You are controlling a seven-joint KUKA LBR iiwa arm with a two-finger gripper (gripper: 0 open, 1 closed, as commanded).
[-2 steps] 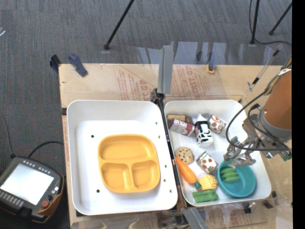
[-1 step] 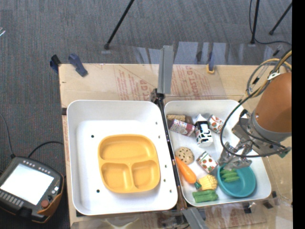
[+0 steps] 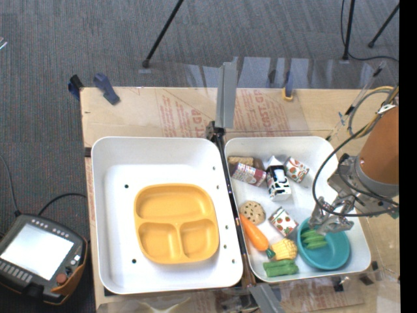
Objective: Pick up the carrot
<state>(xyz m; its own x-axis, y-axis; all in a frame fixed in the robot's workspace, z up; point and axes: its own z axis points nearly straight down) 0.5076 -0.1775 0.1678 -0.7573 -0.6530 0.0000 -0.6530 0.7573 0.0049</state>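
Observation:
The orange carrot [image 3: 254,235] lies slantwise near the front left of the right bin [image 3: 319,145], its tip toward the bin's left wall. It rests between a cookie [image 3: 251,212] and a yellow corn cob [image 3: 283,248]. My gripper [image 3: 330,219] hangs at the right side of the same bin, just over the rim of a teal bowl [image 3: 329,254], well to the right of the carrot. Nothing shows in its grasp.
The left bin [image 3: 111,168] bears a yellow divided plate [image 3: 176,230]. The right bin also holds a can [image 3: 247,172], a milk carton [image 3: 278,181], two strawberry-print cups [image 3: 298,169] [image 3: 283,222], a green pod [image 3: 280,268] and green beans [image 3: 314,240] in the bowl.

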